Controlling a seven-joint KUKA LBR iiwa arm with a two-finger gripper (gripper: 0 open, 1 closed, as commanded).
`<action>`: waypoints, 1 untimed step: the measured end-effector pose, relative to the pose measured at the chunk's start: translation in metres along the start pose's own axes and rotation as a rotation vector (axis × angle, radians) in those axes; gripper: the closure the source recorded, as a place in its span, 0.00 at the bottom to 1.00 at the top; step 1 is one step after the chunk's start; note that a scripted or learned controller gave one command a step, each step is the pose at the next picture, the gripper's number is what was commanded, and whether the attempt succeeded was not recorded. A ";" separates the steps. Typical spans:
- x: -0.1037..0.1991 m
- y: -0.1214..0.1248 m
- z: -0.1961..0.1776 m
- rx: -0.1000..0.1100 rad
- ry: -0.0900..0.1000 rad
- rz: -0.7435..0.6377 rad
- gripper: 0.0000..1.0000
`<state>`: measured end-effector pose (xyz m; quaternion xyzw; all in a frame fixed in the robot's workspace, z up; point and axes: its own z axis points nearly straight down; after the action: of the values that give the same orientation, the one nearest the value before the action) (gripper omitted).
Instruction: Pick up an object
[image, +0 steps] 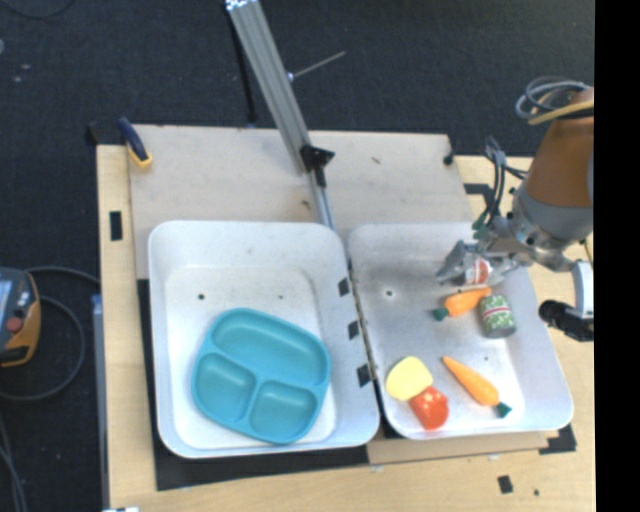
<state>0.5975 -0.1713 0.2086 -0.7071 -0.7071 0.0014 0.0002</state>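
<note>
Nothing was lifted yet: gripper (474, 268) hung low in the right bin (400, 255) w/ jaws apart, just above a carrot (462, 302) & beside a small can (496, 314), both lying on the bin floor, so grasp & lift remained.

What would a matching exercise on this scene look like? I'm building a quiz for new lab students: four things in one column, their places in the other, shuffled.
Things:
1. blue divided plate
2. yellow piece
3. small can
4. gripper

Places:
A. right bin, near its front edge, touching a red piece
B. over the back part of the right bin, above a carrot
C. left bin, toward the front
D. right bin, toward its right side, beside the upper carrot

Pairs: 1-C, 2-A, 3-D, 4-B
</note>
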 end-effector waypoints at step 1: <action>0.007 0.000 0.046 0.001 0.001 -0.001 0.00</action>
<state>0.5976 -0.1642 0.1623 -0.7069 -0.7073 0.0015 0.0006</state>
